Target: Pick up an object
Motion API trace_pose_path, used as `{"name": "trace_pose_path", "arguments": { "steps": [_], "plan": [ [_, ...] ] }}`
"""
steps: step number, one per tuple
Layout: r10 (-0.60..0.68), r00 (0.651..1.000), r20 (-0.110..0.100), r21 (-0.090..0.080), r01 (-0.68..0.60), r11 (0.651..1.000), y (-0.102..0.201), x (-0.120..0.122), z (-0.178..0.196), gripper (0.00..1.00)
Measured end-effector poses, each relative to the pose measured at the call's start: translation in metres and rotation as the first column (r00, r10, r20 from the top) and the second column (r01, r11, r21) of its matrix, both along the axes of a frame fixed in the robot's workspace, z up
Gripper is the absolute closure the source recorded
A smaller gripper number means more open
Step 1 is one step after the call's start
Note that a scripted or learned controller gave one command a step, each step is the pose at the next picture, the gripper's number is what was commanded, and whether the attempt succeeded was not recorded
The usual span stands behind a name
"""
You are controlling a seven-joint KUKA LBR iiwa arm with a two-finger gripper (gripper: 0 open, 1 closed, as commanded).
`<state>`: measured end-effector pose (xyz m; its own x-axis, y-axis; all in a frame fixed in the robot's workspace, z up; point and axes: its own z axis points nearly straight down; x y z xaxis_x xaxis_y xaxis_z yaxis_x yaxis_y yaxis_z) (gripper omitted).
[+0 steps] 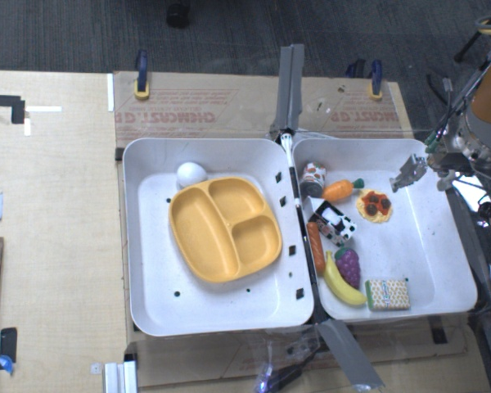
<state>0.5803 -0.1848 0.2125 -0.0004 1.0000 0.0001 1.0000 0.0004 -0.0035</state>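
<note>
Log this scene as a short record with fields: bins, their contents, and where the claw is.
left bin: yellow divided plate, white ball at the plate's far-left edge
right bin: carrot, pizza slice toy, black-and-white toy, grapes, banana, small box, all apart from the claw
claw: over the right bin's far-right part, nothing seen between its fingers
arm: enters from the right
</note>
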Motion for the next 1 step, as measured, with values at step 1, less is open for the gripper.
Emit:
{"name": "trace_pose_path", "arguments": {
  "steps": [1],
  "plan": [
    [0.188,0.982,0.008,-0.003,-0.188,0.982,0.0366,0.004,-0.1181,0.0]
  ]
}}
